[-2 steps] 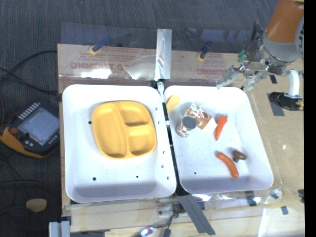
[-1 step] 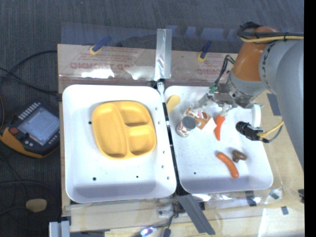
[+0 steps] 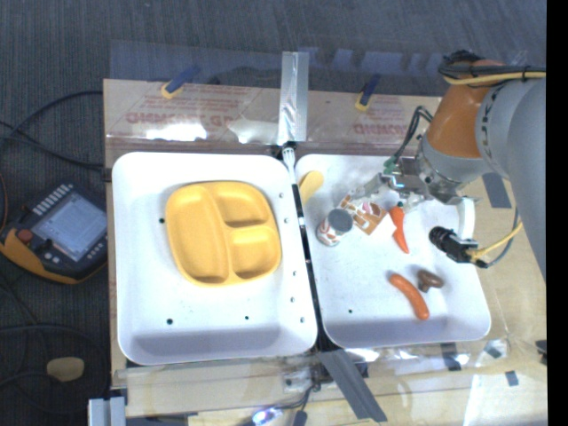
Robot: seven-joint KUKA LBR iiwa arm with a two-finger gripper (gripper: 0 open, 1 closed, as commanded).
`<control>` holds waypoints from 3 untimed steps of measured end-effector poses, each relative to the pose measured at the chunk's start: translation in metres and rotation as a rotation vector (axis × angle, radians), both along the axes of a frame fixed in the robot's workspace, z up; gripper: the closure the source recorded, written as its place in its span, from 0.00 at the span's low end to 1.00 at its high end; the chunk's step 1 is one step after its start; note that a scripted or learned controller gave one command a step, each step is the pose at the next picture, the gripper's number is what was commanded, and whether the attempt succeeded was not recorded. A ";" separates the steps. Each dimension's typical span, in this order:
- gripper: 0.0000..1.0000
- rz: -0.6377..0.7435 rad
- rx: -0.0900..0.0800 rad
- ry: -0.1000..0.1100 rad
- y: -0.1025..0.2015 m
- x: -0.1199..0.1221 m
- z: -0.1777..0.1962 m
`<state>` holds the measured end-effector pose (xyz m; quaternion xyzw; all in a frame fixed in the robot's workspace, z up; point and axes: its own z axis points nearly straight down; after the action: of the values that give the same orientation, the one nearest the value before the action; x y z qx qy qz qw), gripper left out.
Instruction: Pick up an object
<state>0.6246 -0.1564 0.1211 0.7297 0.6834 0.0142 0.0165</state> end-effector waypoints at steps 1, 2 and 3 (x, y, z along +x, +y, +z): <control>0.00 -0.079 0.004 -0.017 0.021 -0.026 -0.007; 0.00 -0.271 0.007 0.030 0.044 -0.043 -0.032; 1.00 -0.271 0.010 0.031 0.045 -0.042 -0.022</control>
<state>0.5822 -0.1115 0.0987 0.8156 0.5786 0.0038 0.0040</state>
